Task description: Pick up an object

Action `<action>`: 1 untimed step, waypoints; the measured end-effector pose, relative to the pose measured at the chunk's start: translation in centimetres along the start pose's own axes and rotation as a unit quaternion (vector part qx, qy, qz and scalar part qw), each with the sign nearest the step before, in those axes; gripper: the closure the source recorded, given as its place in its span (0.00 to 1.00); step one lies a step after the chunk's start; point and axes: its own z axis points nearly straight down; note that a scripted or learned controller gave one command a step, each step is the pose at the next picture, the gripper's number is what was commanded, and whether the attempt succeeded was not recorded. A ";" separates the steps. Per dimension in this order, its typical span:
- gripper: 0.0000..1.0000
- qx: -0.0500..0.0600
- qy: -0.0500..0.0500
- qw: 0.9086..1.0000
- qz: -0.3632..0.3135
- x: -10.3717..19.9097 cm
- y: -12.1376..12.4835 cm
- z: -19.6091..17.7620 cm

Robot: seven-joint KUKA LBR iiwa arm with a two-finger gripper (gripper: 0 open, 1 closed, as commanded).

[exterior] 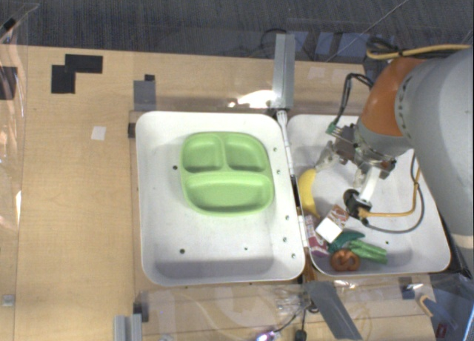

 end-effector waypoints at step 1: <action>0.00 0.000 0.000 1.000 0.000 0.0 0.0 0.0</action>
